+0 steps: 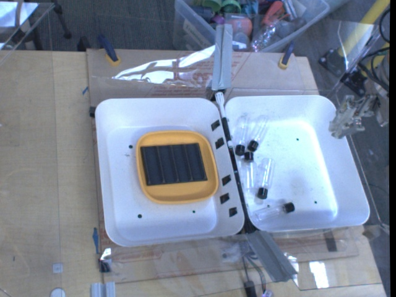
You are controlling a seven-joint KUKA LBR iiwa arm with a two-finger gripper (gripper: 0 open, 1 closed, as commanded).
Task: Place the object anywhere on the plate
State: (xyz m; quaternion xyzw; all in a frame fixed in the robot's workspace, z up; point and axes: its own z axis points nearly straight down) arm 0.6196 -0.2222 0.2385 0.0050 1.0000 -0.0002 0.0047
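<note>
A yellow plate (177, 166) with a dark ribbed centre lies in the left bin (117, 135). Several clear plastic tubes with black caps lie in the right bin (322, 166): two (250, 132) near its left wall, one (264, 177) further forward, and one (272, 212) at the front. My gripper (345, 119) hangs over the right bin's far right rim, well away from the tubes and the plate, and I see nothing in it.
A clear tub (247, 8) of mixed colourful items stands behind the bins. A metal divider bar (223, 60) runs between the bins. Cables and hardware (365, 73) crowd the right side. Bare wooden bench (43, 166) lies to the left.
</note>
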